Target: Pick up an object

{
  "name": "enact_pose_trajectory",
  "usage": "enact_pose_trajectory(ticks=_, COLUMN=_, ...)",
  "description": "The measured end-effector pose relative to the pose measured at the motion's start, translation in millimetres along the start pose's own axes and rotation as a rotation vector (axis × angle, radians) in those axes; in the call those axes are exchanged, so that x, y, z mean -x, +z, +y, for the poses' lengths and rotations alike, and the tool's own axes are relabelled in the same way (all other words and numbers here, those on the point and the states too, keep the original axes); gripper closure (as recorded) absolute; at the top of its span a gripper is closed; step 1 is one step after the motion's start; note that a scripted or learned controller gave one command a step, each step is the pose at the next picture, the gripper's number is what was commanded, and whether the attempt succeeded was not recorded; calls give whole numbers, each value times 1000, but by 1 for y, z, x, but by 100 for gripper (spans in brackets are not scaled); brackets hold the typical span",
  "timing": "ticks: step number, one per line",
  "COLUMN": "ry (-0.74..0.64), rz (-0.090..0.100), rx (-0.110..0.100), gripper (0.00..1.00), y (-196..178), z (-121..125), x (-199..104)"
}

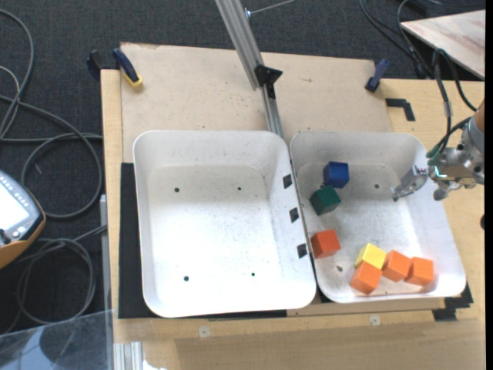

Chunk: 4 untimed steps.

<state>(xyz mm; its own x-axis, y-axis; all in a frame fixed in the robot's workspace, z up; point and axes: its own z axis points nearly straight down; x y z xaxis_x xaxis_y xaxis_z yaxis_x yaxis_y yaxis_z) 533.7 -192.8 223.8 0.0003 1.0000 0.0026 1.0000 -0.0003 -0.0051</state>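
Seven blocks sit in the right bin (431, 230), blue block (336, 173) beside the green block (325, 200). The gripper (420, 182) hangs over the bin's right rim, fingers spread and holding nothing

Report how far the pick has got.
Done: the end effector has reached the right bin, near its right wall. In hand: nothing; no block sits between its fingers. Left: the whole grasp and lift. The blue cube, green cube, yellow cube and four orange cubes, one at, all lie on the bin floor.
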Motion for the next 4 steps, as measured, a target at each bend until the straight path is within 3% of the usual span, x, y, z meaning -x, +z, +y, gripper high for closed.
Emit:
enact_pose_trajectory(ticks=1, ry=-1, rz=-1, rx=4, gripper=0, y=-2, z=1, x=0)
enact_pose_trajectory(ticks=3, ry=0, rz=1, rx=-3, gripper=0, y=119, z=5, x=3)
enact_pose_trajectory(ticks=4, ry=0, rz=0, rx=2, gripper=0, y=125, z=5, x=2)
